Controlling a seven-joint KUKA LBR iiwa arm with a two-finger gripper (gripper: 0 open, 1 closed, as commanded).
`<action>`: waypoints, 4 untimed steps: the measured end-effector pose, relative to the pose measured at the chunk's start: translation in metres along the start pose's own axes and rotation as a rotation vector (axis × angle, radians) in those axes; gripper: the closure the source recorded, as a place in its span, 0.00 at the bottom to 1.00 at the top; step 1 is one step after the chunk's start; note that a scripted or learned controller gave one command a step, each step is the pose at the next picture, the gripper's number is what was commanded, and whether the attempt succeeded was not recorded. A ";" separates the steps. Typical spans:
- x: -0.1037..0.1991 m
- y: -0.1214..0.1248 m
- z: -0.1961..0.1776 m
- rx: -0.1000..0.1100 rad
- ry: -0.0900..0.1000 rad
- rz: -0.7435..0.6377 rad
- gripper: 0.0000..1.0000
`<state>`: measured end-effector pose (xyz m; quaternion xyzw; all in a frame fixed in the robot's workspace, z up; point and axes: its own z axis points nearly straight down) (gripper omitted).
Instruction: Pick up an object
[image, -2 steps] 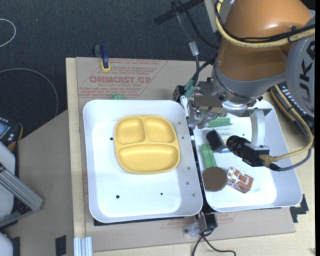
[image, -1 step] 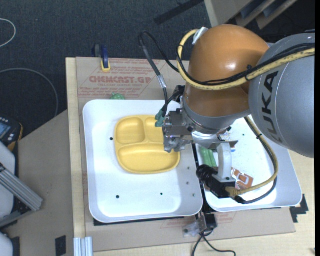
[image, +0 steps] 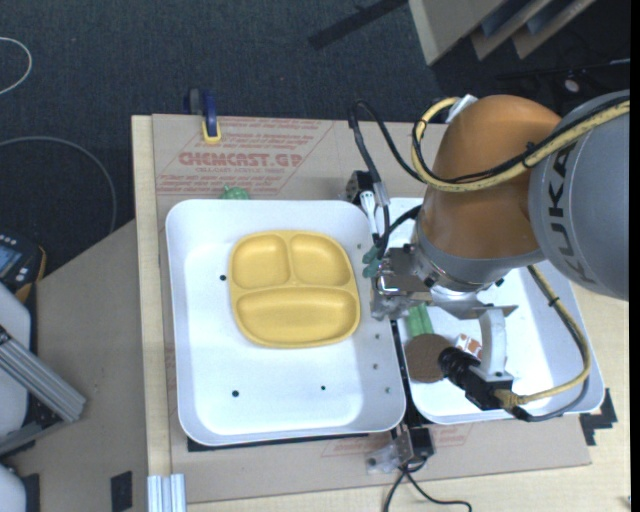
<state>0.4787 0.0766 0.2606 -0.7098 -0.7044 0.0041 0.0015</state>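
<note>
Arm (image: 500, 190) over right bin (image: 565, 340); yellow divided plate (image: 294, 287) centered in left bin (image: 200, 330); bench (image: 100, 330) on dark carpet (image: 90, 70); grip state unclear.

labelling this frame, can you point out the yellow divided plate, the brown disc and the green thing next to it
yellow divided plate (image: 296, 290), camera view, on the ridge where its three compartments meet.
brown disc (image: 426, 357), camera view, on the middle of its visible face.
green thing (image: 418, 322), camera view, on the visible part below the wrist.

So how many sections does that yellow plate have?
3. The yellow plate lies in the left bin. Two small sections sit side by side along its far edge, and one wide section runs along its near edge. Nothing covers the plate.
</note>
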 end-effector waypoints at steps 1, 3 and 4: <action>0.009 0.001 -0.096 -0.019 0.006 -0.008 1.00; 0.050 -0.001 -0.165 -0.011 0.004 -0.009 1.00; 0.008 0.002 -0.168 -0.010 0.003 -0.003 1.00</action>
